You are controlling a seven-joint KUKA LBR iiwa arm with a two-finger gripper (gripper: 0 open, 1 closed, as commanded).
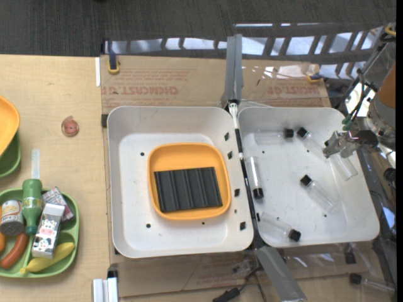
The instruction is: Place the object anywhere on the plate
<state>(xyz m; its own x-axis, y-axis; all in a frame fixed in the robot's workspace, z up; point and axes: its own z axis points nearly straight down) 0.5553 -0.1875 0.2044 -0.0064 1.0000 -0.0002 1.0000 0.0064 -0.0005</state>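
**Bench, two bins: pick stage**

Bench bins sat side by side. Clear vials [318, 192] lay just below-left of the gripper [335, 146], whose grip I cannot tell. Plate [189, 181] lay far left. Judged: securing one comes next.

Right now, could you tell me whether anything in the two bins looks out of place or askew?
Nothing looks damaged or spilled. The orange plate sits flat in the left bin, carrying a dark ribbed block. In the right bin, clear vials with black caps lie scattered on their sides. The gripper hovers near that bin's right edge.
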